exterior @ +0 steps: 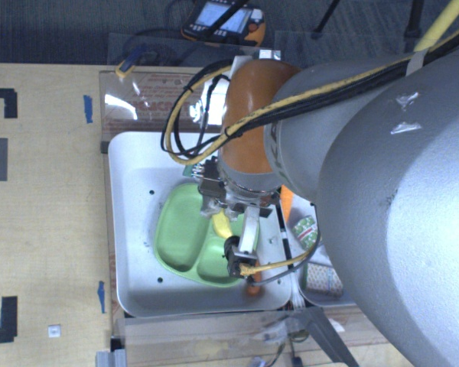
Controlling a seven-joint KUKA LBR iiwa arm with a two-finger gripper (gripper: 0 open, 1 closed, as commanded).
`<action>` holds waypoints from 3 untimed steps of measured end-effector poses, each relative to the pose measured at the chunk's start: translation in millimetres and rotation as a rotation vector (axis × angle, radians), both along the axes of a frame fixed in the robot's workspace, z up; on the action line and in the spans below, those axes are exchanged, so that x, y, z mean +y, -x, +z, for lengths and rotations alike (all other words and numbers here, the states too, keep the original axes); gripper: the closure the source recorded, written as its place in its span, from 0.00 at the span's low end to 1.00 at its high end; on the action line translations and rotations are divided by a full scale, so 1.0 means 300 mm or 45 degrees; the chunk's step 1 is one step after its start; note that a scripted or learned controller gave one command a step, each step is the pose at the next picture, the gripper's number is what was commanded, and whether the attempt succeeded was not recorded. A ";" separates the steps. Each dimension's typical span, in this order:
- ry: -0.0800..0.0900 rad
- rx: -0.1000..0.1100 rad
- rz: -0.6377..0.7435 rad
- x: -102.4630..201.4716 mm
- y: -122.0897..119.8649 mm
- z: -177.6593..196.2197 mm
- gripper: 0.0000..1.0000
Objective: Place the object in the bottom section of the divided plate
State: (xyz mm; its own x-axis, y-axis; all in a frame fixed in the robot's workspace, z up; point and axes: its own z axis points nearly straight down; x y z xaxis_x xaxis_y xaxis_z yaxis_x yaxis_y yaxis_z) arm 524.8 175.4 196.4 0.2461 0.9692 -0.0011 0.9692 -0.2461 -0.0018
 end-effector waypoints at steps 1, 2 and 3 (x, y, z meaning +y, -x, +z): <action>-0.001 0.003 -0.059 -0.070 0.077 -0.243 1.00; 0.001 0.000 -0.399 -0.172 -0.101 -0.237 1.00; 0.000 -0.035 -0.658 0.048 -0.264 -0.296 1.00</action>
State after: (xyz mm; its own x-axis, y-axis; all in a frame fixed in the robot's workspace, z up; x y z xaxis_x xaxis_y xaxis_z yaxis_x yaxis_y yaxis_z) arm 604.0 189.8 107.6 0.6926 0.7213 0.0117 0.7210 -0.6926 0.0217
